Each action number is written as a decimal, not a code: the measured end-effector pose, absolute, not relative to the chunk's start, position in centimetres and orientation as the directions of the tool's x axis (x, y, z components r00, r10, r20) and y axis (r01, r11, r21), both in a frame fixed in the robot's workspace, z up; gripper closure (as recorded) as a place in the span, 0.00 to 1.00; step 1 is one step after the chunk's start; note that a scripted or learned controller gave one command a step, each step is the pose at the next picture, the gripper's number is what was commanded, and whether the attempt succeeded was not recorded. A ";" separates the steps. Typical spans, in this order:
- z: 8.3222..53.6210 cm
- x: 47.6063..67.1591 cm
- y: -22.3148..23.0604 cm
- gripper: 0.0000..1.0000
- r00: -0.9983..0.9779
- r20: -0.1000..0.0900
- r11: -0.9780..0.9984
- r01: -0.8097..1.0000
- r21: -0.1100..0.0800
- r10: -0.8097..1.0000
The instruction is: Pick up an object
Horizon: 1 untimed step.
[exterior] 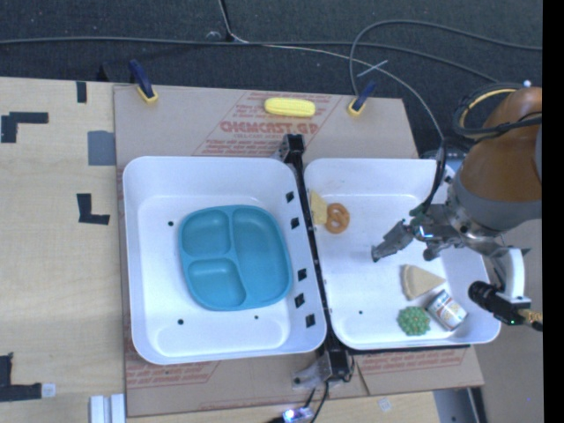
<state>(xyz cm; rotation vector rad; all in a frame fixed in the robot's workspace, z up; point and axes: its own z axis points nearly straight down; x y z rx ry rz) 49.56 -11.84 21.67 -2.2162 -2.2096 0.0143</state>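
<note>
White right bin point(352, 329) holds pretzel point(337, 218), wedge point(421, 279), broccoli point(413, 321). Gripper point(407, 241) hovers above them, fingers spread, holding nothing; the approach looks underway, and next it needs to descend on one item.

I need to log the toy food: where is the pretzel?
The pretzel lies in the right bin, at its upper left by the divider, beside a yellow piece.
</note>
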 end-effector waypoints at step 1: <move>22.3 49.8 -11.8 0.00 -0.001 0.000 0.001 1.000 -0.002 1.000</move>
